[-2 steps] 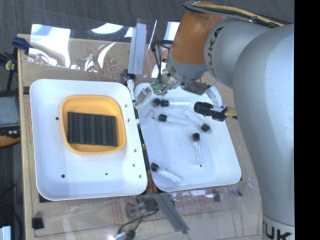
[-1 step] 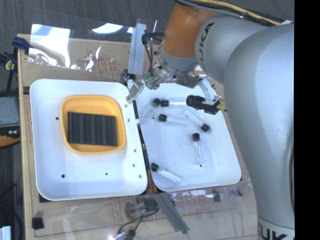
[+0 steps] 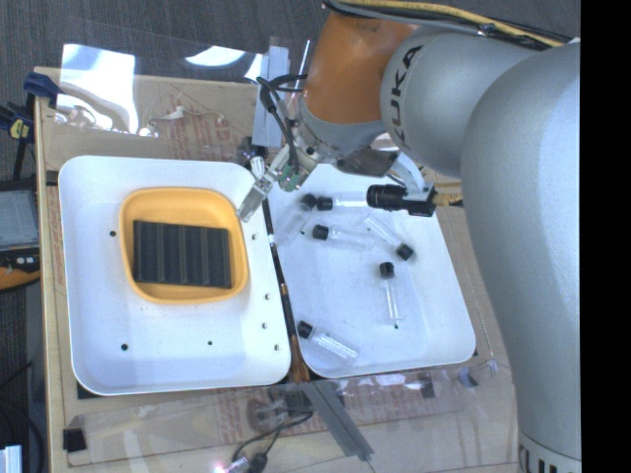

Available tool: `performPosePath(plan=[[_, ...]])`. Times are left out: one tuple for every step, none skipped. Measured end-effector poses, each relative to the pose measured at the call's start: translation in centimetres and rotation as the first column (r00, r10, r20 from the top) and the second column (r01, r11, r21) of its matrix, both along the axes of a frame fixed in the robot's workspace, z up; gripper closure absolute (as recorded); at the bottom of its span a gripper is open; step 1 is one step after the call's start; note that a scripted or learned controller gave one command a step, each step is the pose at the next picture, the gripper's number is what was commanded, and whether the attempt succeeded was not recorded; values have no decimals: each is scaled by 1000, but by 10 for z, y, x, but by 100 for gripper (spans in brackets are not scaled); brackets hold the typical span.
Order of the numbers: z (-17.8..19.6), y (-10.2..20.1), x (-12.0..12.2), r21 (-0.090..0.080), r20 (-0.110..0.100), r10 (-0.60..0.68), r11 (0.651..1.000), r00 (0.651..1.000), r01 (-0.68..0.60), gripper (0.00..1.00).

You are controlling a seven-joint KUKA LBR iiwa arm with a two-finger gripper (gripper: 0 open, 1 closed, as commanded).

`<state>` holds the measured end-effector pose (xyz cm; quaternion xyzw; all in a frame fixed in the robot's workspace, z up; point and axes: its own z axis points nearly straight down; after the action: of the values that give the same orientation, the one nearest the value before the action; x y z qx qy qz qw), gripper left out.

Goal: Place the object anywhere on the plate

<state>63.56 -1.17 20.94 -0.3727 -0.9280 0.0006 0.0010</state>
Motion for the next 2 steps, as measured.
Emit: performPosePath(plan=[[20, -11, -3, -1, 3, -8, 1000, 1000, 8, 0], [3, -39, 13, 0, 4, 26, 1000, 1000, -26, 0]])
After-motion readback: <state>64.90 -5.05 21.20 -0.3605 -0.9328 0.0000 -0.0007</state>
